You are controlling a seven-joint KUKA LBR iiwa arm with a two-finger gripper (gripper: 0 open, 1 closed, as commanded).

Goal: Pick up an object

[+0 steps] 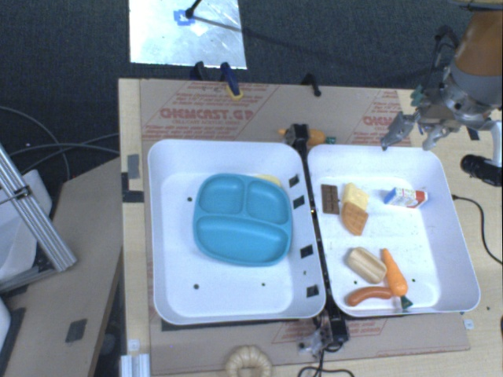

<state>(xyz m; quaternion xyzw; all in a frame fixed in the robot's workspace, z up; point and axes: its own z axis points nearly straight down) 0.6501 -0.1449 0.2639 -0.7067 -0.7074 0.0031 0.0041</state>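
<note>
Camera view: two bins (236,154), six food items (365,263), one tray (242,218), jaws spread open.

Dark carpet floor (63,45), a shiny metal sheet (187,20), tan side table (71,234)

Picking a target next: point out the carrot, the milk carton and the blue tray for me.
carrot (394,271): camera view, middle of its orange body.
milk carton (406,198): camera view, centre of its side face.
blue tray (236,240): camera view, floor of its large lower compartment.
</note>
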